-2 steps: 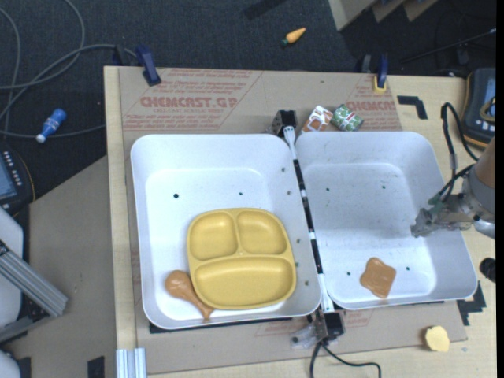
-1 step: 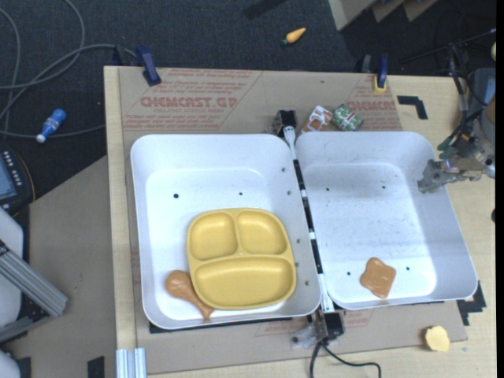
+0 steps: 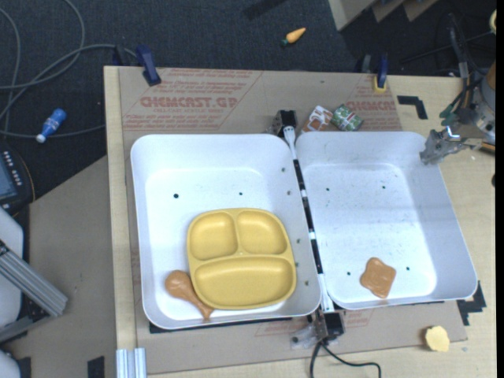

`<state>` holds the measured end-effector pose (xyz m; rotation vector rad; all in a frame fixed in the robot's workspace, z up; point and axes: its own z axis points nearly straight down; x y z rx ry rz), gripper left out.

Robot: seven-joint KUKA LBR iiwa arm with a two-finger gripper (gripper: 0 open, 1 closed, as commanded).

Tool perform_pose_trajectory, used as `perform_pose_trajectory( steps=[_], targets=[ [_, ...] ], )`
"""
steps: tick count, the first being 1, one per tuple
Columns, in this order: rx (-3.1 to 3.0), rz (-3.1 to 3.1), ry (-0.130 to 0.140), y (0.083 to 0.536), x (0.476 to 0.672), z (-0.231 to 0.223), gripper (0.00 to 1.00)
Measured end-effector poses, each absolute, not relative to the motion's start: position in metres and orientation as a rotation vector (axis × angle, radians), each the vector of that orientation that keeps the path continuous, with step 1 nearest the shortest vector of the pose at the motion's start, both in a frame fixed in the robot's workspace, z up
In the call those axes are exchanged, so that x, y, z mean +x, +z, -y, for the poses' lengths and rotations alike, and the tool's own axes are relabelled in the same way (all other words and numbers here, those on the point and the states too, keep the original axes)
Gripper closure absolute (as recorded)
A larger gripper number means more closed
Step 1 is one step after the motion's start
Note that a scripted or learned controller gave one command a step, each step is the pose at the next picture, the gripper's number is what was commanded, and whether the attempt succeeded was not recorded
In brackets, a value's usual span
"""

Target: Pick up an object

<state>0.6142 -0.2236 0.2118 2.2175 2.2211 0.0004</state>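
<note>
The gripper [image 3: 435, 146] sits at the 3 o'clock edge of the view, over the upper right corner of the right bin [image 3: 358, 172], just at its rim; whether it is apart or together cannot be told from this angle, and nothing is seen between its tips. The arm itself is mostly out of frame, with only metal parts showing at the far right. Inside the right bin, an orange-brown food-shaped piece [image 3: 378, 277] lies flat on the floor at about 5 o'clock of that bin, well apart from the gripper. The left bin [image 3: 197, 164] adjoins the right bin along a shared middle edge. It holds a yellow divided plate [image 3: 239, 257] with three compartments, resting in the lower half of the bin. A drumstick-shaped toy [image 3: 186, 288] lies at the plate's 8 o'clock, touching or just beside its edge. On the bench beyond the bins, at 12 o'clock of the right bin, small crumpled wrappers [image 3: 334, 118] lie near the rim. A yellow lump [image 3: 436, 338] lies on the bench at 5 o'clock of the right bin, outside its corner. A small orange item [image 3: 294, 34] and a blue bottle [image 3: 52, 123] lie on the dark floor.
</note>
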Motion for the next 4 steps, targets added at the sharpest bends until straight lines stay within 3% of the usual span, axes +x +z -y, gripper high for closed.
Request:
perform_pose_trajectory(
  steps=[1,2,3,4],
  targets=[
    [2.216,-2.219,0.003,0.227,0.632,0.224,1.0],
    [2.218,-2.217,0.003,0.259,0.614,0.224,1.0],
    [2.219,-2.229,-0.001,0.231,0.63,0.186,1.0],
    [2.219,-2.235,-0.003,0.167,0.617,0.092,1.0]
  ],
)
